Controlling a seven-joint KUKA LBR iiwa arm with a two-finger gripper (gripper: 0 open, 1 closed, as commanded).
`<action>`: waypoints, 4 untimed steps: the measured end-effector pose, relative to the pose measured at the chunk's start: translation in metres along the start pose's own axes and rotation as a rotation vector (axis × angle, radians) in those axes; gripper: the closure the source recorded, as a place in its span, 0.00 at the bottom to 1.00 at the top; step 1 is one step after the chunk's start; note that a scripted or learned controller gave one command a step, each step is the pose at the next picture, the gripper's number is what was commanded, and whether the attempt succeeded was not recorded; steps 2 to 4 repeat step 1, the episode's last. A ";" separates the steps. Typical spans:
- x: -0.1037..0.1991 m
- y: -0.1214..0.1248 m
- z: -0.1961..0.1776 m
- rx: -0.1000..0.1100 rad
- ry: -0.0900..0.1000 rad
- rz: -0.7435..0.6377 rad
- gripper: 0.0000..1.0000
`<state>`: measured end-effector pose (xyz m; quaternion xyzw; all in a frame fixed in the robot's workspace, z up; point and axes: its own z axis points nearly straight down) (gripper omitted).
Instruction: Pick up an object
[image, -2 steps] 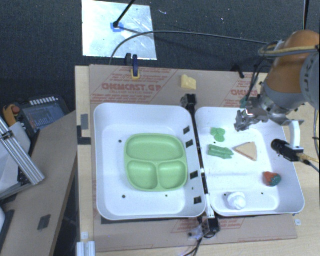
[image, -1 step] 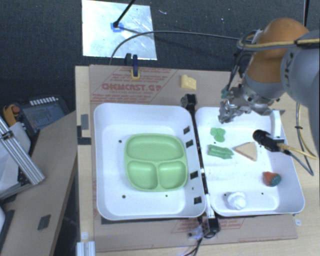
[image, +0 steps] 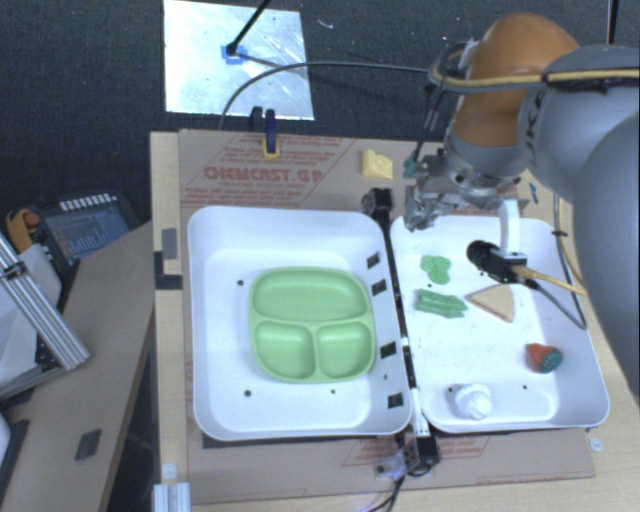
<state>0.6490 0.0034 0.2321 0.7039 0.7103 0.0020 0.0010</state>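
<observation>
My gripper (image: 421, 212) hangs over the far left corner of the right bin (image: 575, 400), beneath the grey wrist with its orange band. Just in front of it lies a small round green piece (image: 435, 266), apart from it. Closer to the front lies a ridged green piece (image: 440, 303), with a tan wedge (image: 494, 301) to its right. A red and teal object (image: 543, 357) rests near the right wall. A white cap-like object (image: 472, 402) sits at the front of that bin.
The left bin (image: 215, 300) holds a green divided plate (image: 310, 325). A yellow block (image: 377, 163) lies on the cardboard behind the bins. A blue and yellow clamp (image: 268, 133) stands at the back edge. The bins' shared wall (image: 392, 300) runs just left of my gripper.
</observation>
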 end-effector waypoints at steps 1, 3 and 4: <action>0.051 0.007 -0.007 0.000 0.001 0.000 1.00; 0.051 0.007 -0.007 0.000 0.001 0.000 1.00; 0.051 0.007 -0.007 0.000 0.001 0.000 1.00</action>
